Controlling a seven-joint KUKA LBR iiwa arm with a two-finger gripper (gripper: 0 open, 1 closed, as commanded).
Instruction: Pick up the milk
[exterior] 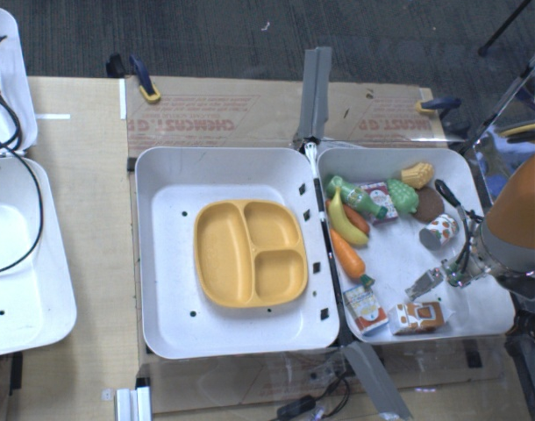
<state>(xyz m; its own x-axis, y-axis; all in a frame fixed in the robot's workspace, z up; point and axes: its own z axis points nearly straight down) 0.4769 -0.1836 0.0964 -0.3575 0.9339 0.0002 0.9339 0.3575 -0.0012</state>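
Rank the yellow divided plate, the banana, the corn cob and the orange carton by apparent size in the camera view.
1. Yellow divided plate, by far the largest.
2. Banana.
3. Orange carton.
4. Corn cob.
The carton and corn cob look close in size; the carton lies nearer the camera, so their order is unsure.

Yellow divided plate (250, 253), white bins (162, 261), orange carrot (348, 254), yellow banana (342, 224)

Right bin (386, 160): bare floor lies open at its centre, between the carrot (347, 254) and the mug (441, 229). The far end is crowded by banana (340, 220), green bottle (360, 196) and corn (416, 174). Near wall: milk (418, 317) and a second carton (365, 310) stand close together.
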